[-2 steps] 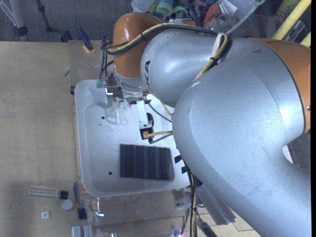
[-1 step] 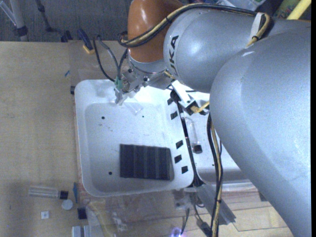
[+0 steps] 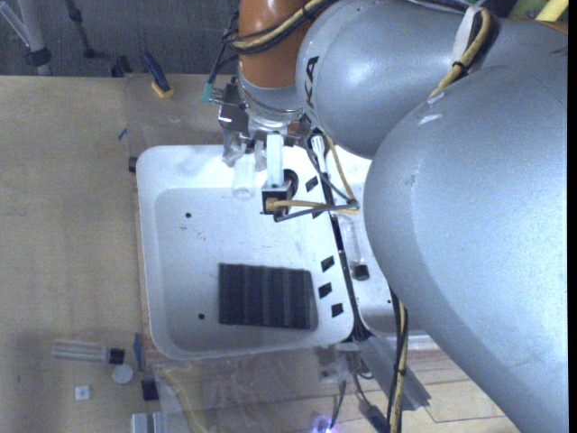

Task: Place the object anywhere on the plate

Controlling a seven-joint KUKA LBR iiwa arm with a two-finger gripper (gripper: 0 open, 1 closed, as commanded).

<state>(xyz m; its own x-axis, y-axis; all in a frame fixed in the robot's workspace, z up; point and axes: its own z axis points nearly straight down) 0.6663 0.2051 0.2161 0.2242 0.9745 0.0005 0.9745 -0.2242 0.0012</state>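
Observation:
A black, ridged rectangular slab lies flat on the floor of the left white bin, toward its near side. My gripper hangs over the bin's far edge, well beyond the slab and apart from it. Its two pale fingers point down with a gap between them and nothing in that gap, so it is open. A small black part with a yellow cable sits just beside the fingers. The grey arm hides most of the right bin.
The arm's large grey links cover the right half of the view. Small loose parts lie on the wooden bench at the near left, and a blue clamp lies at the far side.

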